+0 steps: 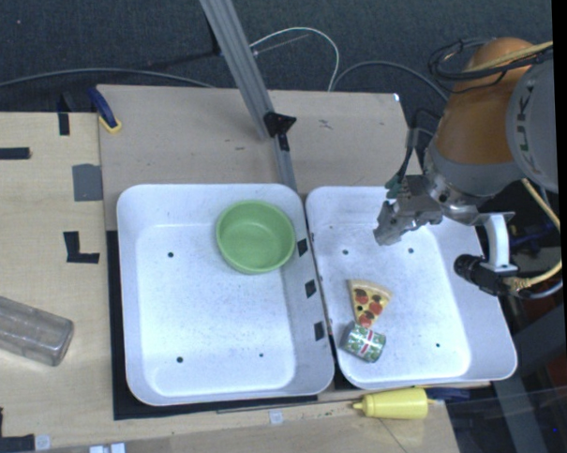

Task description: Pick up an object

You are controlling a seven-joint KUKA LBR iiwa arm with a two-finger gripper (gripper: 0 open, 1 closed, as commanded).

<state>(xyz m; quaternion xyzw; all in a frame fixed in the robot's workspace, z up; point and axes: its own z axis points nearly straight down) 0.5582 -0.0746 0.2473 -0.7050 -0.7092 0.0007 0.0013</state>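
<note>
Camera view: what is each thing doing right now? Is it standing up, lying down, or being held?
Round green plastic bowl: upright, open side up, in the left white bin.
Toy pizza slice: lying flat in the right white bin, not held.
Small green and red can: on its side, just below the slice.
Yellow bottle: lying on the bench, outside the bins.
Gripper: over the right bin, holding nothing that I can see.

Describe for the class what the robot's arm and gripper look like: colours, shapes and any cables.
The arm is bulky and rounded, grey, with a broad orange band above the wrist. Thin dark cables loop over the orange part and run down its side. The gripper is a small grey metal assembly at the arm's tip.
</note>
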